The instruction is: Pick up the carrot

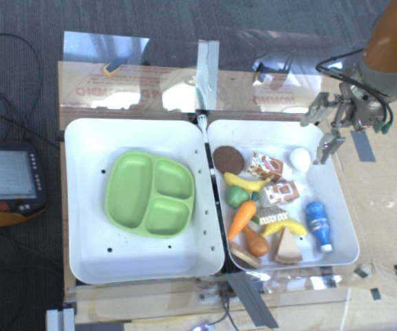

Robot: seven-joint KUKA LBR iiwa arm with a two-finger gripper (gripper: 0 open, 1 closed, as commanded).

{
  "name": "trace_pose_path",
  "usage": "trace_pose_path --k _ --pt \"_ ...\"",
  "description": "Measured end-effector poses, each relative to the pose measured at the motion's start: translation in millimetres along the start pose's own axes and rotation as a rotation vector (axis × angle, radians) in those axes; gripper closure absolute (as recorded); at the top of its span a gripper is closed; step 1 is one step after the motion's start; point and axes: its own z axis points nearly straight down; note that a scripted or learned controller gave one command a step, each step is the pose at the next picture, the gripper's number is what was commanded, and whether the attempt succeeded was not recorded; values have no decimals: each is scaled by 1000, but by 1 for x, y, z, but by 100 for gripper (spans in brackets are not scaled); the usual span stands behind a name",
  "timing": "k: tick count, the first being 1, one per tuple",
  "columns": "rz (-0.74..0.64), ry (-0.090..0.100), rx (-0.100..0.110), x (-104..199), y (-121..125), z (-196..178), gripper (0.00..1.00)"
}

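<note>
The carrot lies untouched in the right bin, toward its near left side, tilted with its orange body pointing down and left and its green top up by a green round fruit. Nearest to us in that bin we see a wedge of bread and a brown oblong piece just beside the carrot's lower end, with a blue bottle standing off to the right. Moving farther in, we find one banana low and another banana above the green fruit, two small printed packets between them, then a dark brown disc and a white egg near the far wall. In the left bin sits a green divided tray. Farthest away, at the right bin's far right corner, the gripper hangs over the rim with its fingers spread apart and nothing between them. We judge the task barely begun: the approach is not made, and the arm must cross the bin to the near left, come down over the carrot among crowded neighbours, close and lift. Everything that counts is left to do.
</note>
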Motion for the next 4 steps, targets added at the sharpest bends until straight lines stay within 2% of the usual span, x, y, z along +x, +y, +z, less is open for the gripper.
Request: trace_pose_path --k 1,2,3,4 --pt "108 8 -3 78 32 95 0" --pt "151 -4 -2 106 80 162 0" --pt "133 -3 -4 142 162 80 0" --pt "114 3 -2 143 195 83 0"
